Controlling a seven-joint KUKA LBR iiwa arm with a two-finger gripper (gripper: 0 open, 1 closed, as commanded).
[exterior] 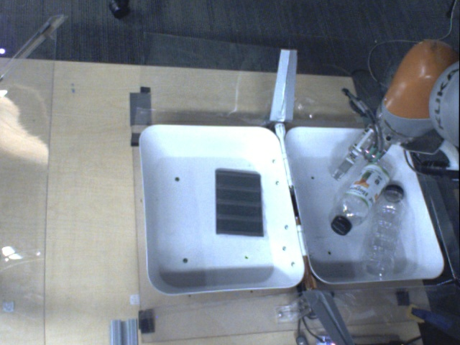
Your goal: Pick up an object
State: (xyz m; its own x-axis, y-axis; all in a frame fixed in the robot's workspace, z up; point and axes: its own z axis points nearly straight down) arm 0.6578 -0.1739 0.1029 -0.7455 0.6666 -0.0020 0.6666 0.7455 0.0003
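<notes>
Two-finger metal claw (353,158) on the grey, orange-banded arm (420,85), poised over the right shallow white bin (316,192) at its 12 o'clock side; whether it is released or clenched cannot be told. At the claw's 5 o'clock lie a clear labelled plastic bottle with a black cap (358,197) and a second clear bottle (383,230). The left white bin (172,192) holds a dark ribbed rectangular block (239,202); both bins rest on a pale wooden bench (79,214), with dark carpet (215,9) at 12 o'clock.

A ridged pad (239,202) lies in the left bin (162,157); two bottles (359,192) lie side by side in the right bin (313,157).
</notes>
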